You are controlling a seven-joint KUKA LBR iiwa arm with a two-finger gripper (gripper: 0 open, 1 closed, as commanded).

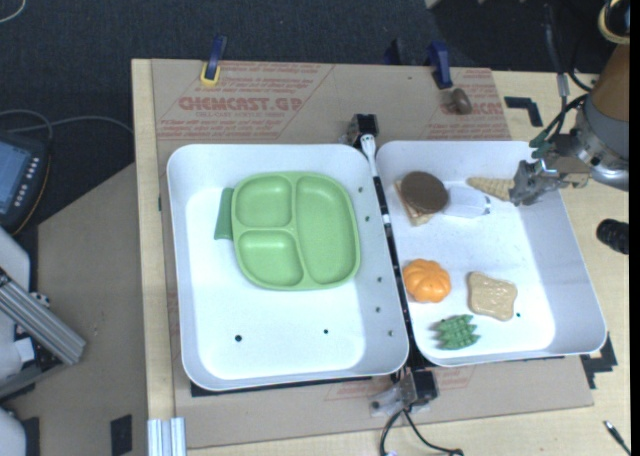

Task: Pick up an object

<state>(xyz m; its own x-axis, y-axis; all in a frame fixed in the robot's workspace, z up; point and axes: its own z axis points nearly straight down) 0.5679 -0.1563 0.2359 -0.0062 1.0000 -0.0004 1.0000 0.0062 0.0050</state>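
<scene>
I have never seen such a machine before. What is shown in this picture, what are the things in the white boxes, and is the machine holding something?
One camera looks down at a slant on a bench with two shallow white bins. The grey robot arm reaches in from the right; its hand hangs over the right bin, close to an ice cream cone toy. Nothing is visibly held.

The left bin holds a green divided plate. The right bin also holds toy food: a brown round piece, an orange pumpkin, a tan slice like toast, and a green leafy piece. The job is to pick up one object, and that is not yet done.
</scene>
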